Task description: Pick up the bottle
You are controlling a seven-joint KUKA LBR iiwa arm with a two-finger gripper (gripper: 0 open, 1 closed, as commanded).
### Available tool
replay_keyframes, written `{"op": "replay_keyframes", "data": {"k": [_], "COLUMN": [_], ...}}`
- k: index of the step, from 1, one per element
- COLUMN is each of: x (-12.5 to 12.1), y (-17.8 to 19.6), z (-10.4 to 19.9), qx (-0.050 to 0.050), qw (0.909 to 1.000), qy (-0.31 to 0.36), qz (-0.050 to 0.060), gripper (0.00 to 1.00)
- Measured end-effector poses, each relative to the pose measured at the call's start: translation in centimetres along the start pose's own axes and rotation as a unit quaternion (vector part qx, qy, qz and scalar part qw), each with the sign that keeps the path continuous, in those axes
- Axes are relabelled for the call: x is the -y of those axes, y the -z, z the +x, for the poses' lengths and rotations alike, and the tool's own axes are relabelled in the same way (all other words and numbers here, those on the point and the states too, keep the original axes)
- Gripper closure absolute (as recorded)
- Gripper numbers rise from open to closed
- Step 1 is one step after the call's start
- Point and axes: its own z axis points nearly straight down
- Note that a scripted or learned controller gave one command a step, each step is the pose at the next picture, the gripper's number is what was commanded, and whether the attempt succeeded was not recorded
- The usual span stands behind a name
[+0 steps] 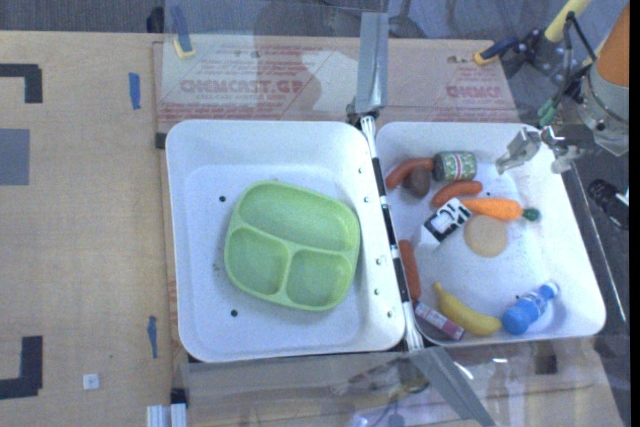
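We look down from a single fixed camera above the bench, tilted at a slant so the far floor shows along the top. Both white bins sit within our view, the left bin near the middle and the right bin toward the right side (where the arm comes in). We stand well back.

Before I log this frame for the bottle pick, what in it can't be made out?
- Arm: cut off by the camera view's right edge.
- Pincer: too small and blurred to read its state.
- Bottle: label too small to read.
- Can: print too small to read.
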Motion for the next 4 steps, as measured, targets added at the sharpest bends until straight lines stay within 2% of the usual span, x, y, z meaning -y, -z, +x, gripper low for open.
{"op": "replay_keyframes", "data": {"k": [1, 2, 3, 4], "x": [5.6, 11.6, 11.6, 8.5], "y": [-11.9, -12.5, -12.5, -12.6], "z": [-1.8, -1.2, -0.5, -2.2], "qx": [-0.003, 0.002, 0.004, 0.002], "qw": [0.9979, 0.9992, 0.9909, 0.9864], "qy": [-0.064, 0.038, 0.134, 0.165], "qz": [-0.004, -0.009, -0.008, -0.006], "gripper": [0.00, 0.00, 0.00, 0.00]}}
